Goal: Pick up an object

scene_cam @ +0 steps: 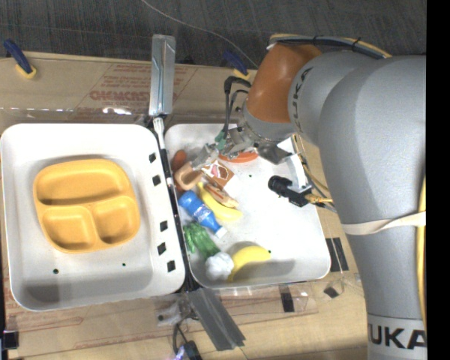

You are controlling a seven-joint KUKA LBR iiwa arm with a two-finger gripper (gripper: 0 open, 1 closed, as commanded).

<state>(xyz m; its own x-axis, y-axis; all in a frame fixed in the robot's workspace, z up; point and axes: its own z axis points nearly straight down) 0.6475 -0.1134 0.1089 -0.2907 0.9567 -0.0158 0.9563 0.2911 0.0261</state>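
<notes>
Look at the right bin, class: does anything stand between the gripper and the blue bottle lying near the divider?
Yes. The gripper sits at the far end of the right bin, and the blue bottle lies nearer the camera. Between them crowd a brown cup-like piece and a red-and-white item, with a yellow piece touching the bottle.

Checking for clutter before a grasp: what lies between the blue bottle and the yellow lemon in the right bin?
In the camera view, a green object and a white object lie between the blue bottle and the lemon.
</notes>
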